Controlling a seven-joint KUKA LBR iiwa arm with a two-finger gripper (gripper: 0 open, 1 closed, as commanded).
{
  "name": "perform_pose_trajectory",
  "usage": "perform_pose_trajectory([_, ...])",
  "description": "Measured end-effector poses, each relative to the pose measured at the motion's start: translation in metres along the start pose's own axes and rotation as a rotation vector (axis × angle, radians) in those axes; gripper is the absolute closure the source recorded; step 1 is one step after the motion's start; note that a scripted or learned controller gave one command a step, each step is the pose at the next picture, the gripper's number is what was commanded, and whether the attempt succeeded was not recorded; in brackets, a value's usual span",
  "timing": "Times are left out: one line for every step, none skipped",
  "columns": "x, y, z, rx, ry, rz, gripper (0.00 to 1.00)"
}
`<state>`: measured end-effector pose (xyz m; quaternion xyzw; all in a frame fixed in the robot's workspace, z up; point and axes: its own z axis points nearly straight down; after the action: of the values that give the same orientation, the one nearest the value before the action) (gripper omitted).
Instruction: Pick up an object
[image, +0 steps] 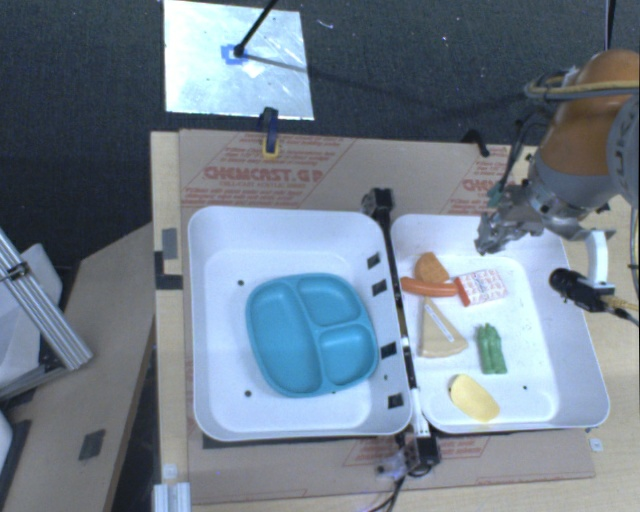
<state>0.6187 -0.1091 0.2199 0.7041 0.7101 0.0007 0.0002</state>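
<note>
The right bin (570, 390) holds several small items: an orange-brown wedge (432, 267), an orange sausage (429, 288), a red-and-white packet (481, 288), a pale triangular slice (439, 335), a green piece (489, 348) and a yellow lemon-like piece (474, 397). My gripper (492, 236) hangs over the back of the right bin, above and just right of the packet. Nothing shows between its fingers.
A blue divided plate (312, 333) lies in the left bin (215, 300). A black hinge strip (392, 300) runs between the two bins. A black part (572, 287) on the arm sticks out over the right bin's right rim. Cardboard (300, 170) lies under both bins.
</note>
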Motion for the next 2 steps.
perform_pose_trajectory([0.053, 0.004, -0.007, -0.001, 0.000, -0.001, 1.00])
perform_pose_trajectory([0.106, -0.003, -0.017, 0.000, 0.001, 0.000, 1.00])
